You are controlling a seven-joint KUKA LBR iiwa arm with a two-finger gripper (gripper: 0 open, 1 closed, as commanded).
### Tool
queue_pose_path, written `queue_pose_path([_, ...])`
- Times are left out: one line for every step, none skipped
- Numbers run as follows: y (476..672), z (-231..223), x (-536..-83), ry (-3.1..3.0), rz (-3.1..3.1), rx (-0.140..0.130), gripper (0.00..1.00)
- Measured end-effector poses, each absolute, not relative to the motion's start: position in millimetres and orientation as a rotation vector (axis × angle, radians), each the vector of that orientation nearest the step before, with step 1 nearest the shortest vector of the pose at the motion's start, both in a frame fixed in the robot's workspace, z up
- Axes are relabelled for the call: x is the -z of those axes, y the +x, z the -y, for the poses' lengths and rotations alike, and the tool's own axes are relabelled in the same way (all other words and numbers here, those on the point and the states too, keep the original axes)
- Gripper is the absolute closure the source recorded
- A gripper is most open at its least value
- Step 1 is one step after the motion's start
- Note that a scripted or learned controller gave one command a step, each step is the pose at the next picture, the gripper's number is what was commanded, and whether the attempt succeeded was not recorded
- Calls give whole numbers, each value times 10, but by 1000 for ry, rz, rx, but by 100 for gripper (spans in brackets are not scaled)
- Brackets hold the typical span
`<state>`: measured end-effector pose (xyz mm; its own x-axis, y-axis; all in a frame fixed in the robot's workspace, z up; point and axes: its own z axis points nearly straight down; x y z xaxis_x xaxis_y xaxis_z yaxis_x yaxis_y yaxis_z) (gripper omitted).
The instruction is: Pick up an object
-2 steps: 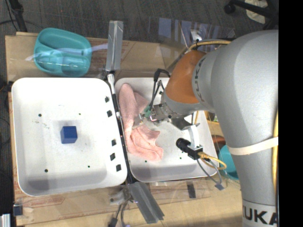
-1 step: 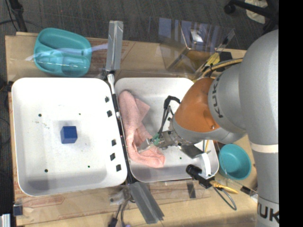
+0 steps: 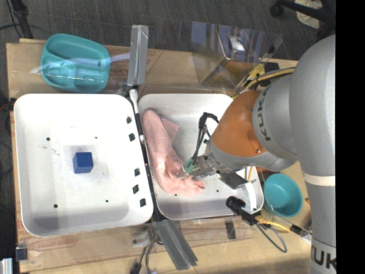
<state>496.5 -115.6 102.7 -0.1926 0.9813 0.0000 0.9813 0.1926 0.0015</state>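
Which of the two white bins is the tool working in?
The right-hand bin, holding the pink cloth; the tool is at the cloth. The left bin has a blue cube.

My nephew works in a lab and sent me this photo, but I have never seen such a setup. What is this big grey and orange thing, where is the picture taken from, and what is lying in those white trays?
The grey and orange thing is a robot arm, reaching in from the right. The one camera sits above the bench and looks down at a slant. Two shallow white bins stand side by side. The left bin holds a small blue cube. The right bin holds a crumpled pink cloth. The arm's gripper is down at the cloth's lower end; whether it has actually grasped the cloth cannot be told. Outside the bins lie a teal scoop-like container and a teal bowl.
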Motion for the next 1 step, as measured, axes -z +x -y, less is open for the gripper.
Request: queue_pose_path([5701, 823, -1921, 2129, -2311, 0, 100])
